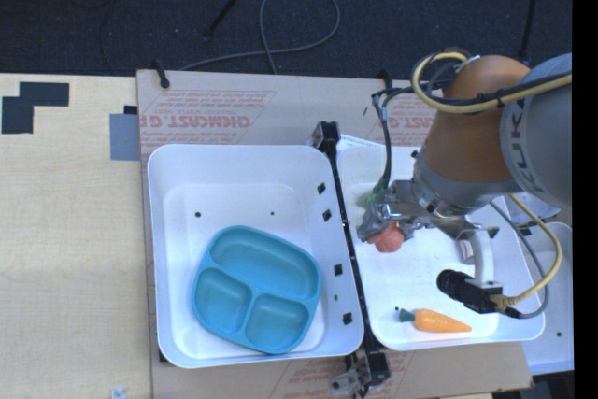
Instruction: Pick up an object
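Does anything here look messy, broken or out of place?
Nothing stands out. The blue divided plate lies flat in the left bin. A toy carrot lies in the right bin, and the arm's gripper hangs beside a small red thing.

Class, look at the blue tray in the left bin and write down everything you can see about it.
The blue tray is light blue, smooth and glossy, apparently plastic, with rounded corners and a raised rim. Low ridges divide it into three compartments: one large along the upper side and two smaller ones below. It lies flat, open side up, turned at an angle to the walls of the left bin, toward the near right part of the floor. Only the bin's floor touches it.
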### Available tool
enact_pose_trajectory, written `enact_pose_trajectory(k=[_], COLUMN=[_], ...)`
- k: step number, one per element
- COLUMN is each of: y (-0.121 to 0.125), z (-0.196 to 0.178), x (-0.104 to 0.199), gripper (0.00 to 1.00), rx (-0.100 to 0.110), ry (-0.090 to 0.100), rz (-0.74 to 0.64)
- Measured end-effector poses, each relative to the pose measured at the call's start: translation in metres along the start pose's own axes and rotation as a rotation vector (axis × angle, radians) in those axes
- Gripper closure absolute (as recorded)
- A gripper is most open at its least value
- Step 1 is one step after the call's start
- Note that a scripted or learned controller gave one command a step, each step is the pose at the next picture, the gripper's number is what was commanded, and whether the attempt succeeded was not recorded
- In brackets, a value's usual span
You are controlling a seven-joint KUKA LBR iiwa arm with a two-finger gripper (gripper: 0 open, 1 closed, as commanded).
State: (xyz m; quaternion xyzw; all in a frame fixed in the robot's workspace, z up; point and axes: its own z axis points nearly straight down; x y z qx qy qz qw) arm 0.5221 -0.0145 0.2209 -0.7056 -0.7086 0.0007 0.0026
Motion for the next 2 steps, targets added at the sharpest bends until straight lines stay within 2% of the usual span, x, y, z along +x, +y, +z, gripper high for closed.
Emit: enact_pose_trajectory(k=[1, 2], y=[0.003, 0.008], z=[-0.009, 0.003], x=[0.055, 0.105], gripper=[1.0, 1.0], rx=[-0.001, 0.0], ry=[-0.002, -0.002], rz=[0.0, 0.0])
